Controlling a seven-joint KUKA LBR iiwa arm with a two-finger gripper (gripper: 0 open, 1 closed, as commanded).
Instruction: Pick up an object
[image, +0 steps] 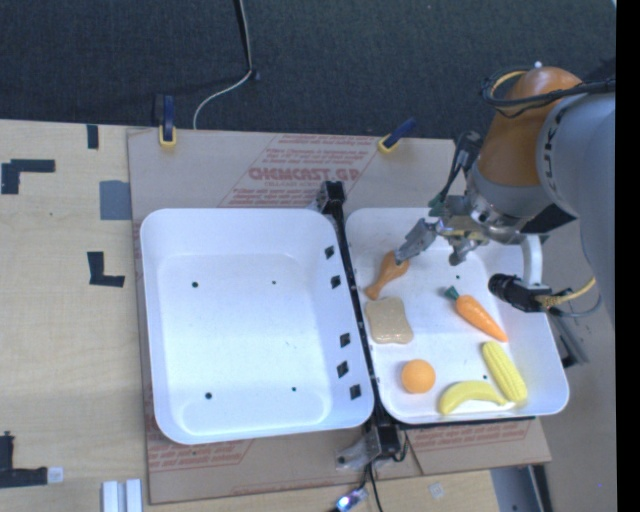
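Note:
My gripper (438, 248) hangs open over the back of the right bin (425, 222), with nothing between its fingers. Just below and left of its left finger (414, 243) lies an orange drumstick-shaped toy (385, 275). A carrot (478, 315) lies below the right finger, apart from it. Further forward in the same bin lie a tan bread slice (388, 321), a small orange (418, 376), a banana (470, 397) and a corn cob (503, 372).
The left bin (240, 320) stands beside the right one, a black divider (345, 300) between them. Both rest on a cardboard sheet (290, 170) held by clamps. A cable hangs off the arm at the right (530, 290).

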